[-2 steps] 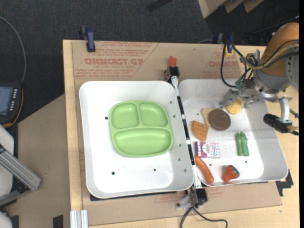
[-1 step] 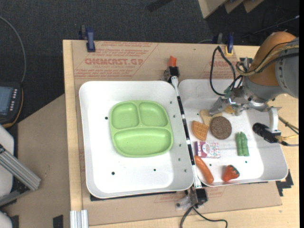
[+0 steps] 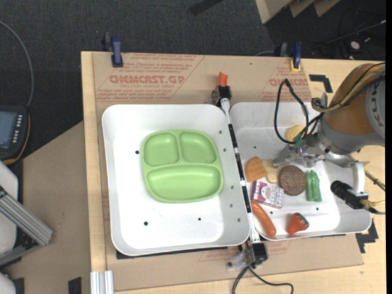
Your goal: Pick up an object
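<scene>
Right bin (image 3: pixel 263 120) crowded at its near half, open floor toward 12 o'clock; gripper (image 3: pixel 299 158), grip state not discernible, sits low just at 12 o'clock of the brown round patty (image 3: pixel 292 180), green pickle (image 3: pixel 313 187) beside it, long axis 12-to-6.

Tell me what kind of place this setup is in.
Most likely a robotics lab test bench, not a kitchen. The white bins sit on a protective-papered board held by blue clamps; a grey-and-orange arm reaches over toy food such as a plastic carrot, with cables trailing onto dark carpet.
</scene>
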